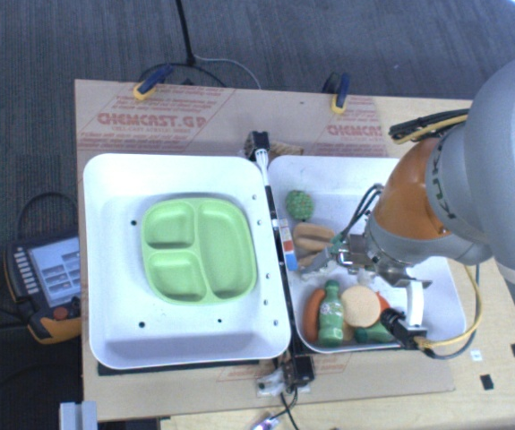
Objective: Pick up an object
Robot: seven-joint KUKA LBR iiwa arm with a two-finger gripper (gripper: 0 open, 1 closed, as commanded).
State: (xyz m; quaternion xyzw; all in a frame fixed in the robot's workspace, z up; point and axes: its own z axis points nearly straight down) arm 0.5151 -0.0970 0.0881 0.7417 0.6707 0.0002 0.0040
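My gripper hangs low over the middle of the right bin, below the orange-banded wrist. Just left of it lies a tan, sausage-shaped bread roll. In front of it sit a round beige bun, a green bottle and an orange carrot. A green knobbly ball rests further back in that bin. I see nothing held in the gripper.
The left bin holds a green divided plate. A small dark green piece and a red bit lie by the bun. The grey arm covers the right bin's right side. Clamps and cables run along the board's far edge.
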